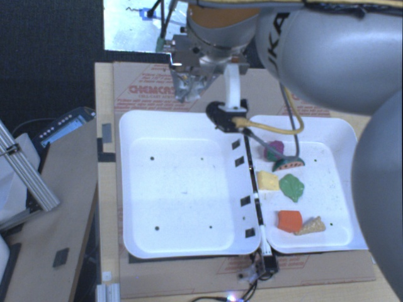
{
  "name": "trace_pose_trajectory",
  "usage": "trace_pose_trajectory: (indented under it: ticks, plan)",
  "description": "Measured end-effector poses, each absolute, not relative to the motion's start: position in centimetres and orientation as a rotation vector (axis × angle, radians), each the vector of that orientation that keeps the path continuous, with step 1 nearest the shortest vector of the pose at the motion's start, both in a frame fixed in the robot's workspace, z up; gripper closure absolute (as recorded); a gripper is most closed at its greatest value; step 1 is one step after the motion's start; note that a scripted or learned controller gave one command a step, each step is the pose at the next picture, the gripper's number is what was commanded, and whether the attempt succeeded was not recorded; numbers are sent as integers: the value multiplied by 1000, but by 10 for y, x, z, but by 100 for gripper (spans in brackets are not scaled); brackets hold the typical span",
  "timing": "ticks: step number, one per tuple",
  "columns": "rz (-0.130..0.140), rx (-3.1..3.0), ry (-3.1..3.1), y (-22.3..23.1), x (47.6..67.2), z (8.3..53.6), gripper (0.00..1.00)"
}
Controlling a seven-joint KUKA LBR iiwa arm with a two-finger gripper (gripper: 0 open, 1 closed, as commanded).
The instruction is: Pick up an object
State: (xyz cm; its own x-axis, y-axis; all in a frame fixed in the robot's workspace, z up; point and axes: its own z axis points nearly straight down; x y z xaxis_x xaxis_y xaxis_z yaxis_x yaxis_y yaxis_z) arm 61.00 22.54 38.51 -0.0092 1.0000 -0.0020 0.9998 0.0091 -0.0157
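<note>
The tool (189, 87) hangs at about twelve o'clock, above the far rim of the left bin (135, 168), over the cardboard on the table (75, 187); blur hides how far open it is, so that cannot be told, and nothing shows in its grip. The pick therefore looks not yet begun. Every candidate lies in the right bin (343, 231), at about three o'clock: a purple piece (274, 148), a melon slice (288, 164), a yellow piece (267, 180), a green piece (292, 187), a red block (289, 221) and a tan wedge (312, 226) touching it. Left to do, by this reading: travel over, descend, close, lift.
</note>
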Motion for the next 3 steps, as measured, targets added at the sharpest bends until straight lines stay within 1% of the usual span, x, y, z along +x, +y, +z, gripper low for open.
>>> trace_pose_trajectory:
  ticks: [1,2,3]
  plan:
    - [-13,-2221,-2229,222,668,446,100]
    - [-17,-2223,-2229,210,668,542,100]
    - [-9,-2206,-2234,237,532,538,100]
